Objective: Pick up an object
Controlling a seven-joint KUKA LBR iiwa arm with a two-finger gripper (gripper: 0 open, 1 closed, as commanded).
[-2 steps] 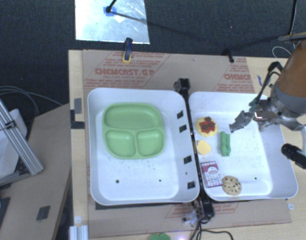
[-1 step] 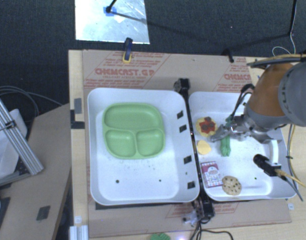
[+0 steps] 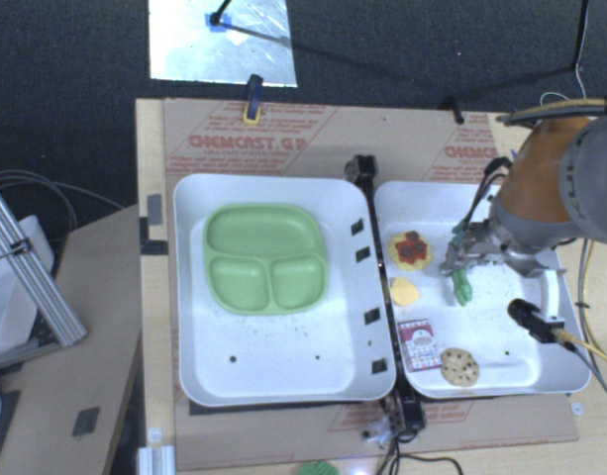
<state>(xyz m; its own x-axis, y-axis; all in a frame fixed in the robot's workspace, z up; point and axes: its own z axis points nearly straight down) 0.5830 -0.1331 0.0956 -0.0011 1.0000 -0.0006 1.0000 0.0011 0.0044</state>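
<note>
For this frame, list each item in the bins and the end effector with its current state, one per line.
green divided plate: lying flat in the left bin, nothing in its compartments.
red-and-yellow toy food: resting on the right bin floor.
yellow piece: loose on the bin floor.
small red-and-white packet: lying flat.
cookie: lying flat.
green object: directly under the end effector; whether it is gripped cannot be told.

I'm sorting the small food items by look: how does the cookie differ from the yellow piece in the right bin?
The cookie is tan with dark specks; the yellow piece is plain pale yellow. The cookie looks somewhat larger than the yellow piece. The cookie lies near the front edge beside a small red-and-white packet; the yellow piece lies farther back, just below a red-and-yellow item. Both are roundish, lie flat in the right bin, and are untouched.
</note>
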